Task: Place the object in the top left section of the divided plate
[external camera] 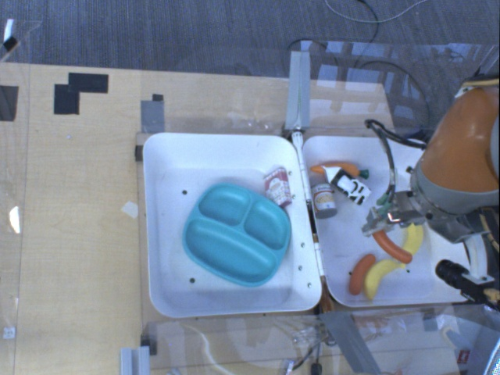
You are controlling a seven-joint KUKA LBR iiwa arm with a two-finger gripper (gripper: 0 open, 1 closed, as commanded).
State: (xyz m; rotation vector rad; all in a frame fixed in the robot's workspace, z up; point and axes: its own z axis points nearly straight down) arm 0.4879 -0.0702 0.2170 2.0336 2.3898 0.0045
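The claw (380, 219) hangs low in the right bin (344, 280), and whether it is spread or pinching anything I cannot tell (the wrist hides it). This looks like the picking step: a hot dog (391, 245) lies just below-right of it. The divided plate (237, 233) waits well to its left, so next comes a firm grasp, then a carry leftward

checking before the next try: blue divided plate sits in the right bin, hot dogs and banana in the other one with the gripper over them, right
Not quite. The blue divided plate sits in the left bin, not the right one. The hot dogs and banana lie in the right bin, with the gripper over them, as the camera view shows.
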